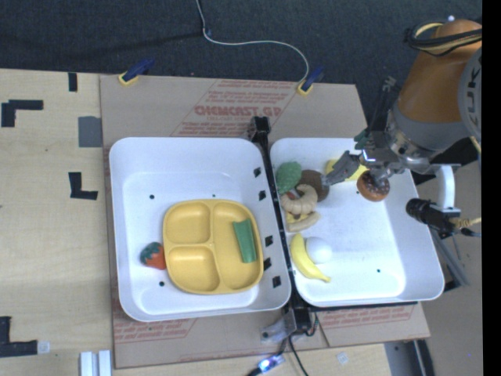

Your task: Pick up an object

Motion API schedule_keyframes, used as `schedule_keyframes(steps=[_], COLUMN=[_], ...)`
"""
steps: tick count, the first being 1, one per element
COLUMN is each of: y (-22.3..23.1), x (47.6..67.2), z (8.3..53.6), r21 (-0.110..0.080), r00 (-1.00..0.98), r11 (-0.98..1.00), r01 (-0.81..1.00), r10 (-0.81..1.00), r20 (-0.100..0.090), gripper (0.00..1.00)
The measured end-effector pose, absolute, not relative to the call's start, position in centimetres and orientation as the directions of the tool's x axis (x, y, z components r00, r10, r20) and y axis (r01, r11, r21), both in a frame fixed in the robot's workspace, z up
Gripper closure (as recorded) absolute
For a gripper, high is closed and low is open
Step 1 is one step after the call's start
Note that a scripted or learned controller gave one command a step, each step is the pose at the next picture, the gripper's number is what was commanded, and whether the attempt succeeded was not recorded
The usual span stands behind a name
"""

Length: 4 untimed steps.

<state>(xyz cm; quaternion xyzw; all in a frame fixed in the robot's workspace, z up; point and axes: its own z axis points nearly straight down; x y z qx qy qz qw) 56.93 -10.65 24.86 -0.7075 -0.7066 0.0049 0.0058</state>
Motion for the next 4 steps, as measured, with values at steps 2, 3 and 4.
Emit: schedule_keyframes(steps=[2, 3, 4], y=[-10.7, -10.7, -10.0], x=[57.4, 57.4, 56.9], z=[21.2, 14.7, 8.9], r21=[-0.006, -0.008, 0.001], r00=[-0.001, -0.002, -0.001], r11=[0.001, 0.002, 0.001], r01=[1.000, 1.000, 1.000], r10=[1.000, 1.000, 1.000], r20=[0.000, 0.000, 0.000], gripper=[0.00, 0.00, 0.00])
